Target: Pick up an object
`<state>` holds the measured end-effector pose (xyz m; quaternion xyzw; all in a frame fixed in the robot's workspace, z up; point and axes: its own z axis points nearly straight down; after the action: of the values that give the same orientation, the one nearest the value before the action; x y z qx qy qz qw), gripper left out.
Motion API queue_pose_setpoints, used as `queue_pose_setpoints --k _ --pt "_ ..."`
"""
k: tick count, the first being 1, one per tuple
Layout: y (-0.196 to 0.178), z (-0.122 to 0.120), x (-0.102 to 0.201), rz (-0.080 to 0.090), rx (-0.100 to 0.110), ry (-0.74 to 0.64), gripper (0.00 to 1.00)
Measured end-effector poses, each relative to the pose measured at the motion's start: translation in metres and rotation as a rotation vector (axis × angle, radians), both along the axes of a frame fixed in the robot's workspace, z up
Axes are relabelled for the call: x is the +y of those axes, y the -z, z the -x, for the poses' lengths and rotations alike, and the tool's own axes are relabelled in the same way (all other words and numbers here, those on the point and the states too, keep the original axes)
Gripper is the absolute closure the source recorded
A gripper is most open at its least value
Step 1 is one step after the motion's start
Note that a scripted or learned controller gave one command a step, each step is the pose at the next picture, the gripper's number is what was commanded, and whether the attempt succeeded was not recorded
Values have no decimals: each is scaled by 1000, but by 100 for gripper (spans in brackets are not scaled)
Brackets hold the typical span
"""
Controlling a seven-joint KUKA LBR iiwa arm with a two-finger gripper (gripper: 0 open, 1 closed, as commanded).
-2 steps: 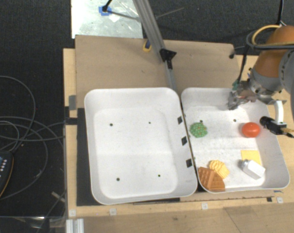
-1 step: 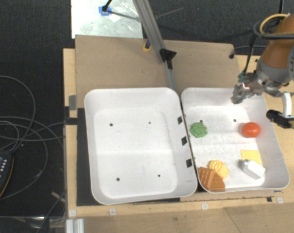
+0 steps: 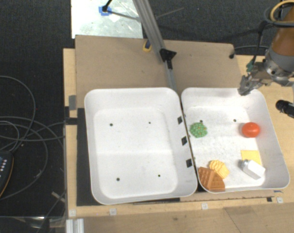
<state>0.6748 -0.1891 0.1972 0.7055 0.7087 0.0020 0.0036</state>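
Your arm (image 3: 285,42) comes in from the right edge, orange band uppermost, and its hand (image 3: 246,88) hangs over the far rim of the right bin (image 3: 270,114), near that bin's back right corner. The fingertips point down and look drawn close together with nothing between them, though at this size and angle you should treat that as likely, not certain.

Everything you might pick sits in the right bin. A red tomato (image 3: 250,129) lies toward the right wall, below the hand and apart from it. A green leafy piece (image 3: 198,129) lies near the left wall, well apart from the tomato. Toward the near edge you have a yellow block (image 3: 251,156) with a small white-and-grey bottle (image 3: 252,169) lying on its side just in front of it, the two touching or nearly so. To their left a yellow ridged piece (image 3: 218,167) overlaps a brown waffle-like wedge (image 3: 212,179) by the near left corner.

The left bin (image 3: 95,103) sits beside it on the counter (image 3: 112,62), their inner rims meeting.
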Motion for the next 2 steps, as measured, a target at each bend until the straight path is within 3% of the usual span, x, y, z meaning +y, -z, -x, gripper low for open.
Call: queue_pose_setpoints --k 1,2 --pt "-66 -5 3 1 -2 -2 100" --pt "-63 27 44 -3 7 -4 100"
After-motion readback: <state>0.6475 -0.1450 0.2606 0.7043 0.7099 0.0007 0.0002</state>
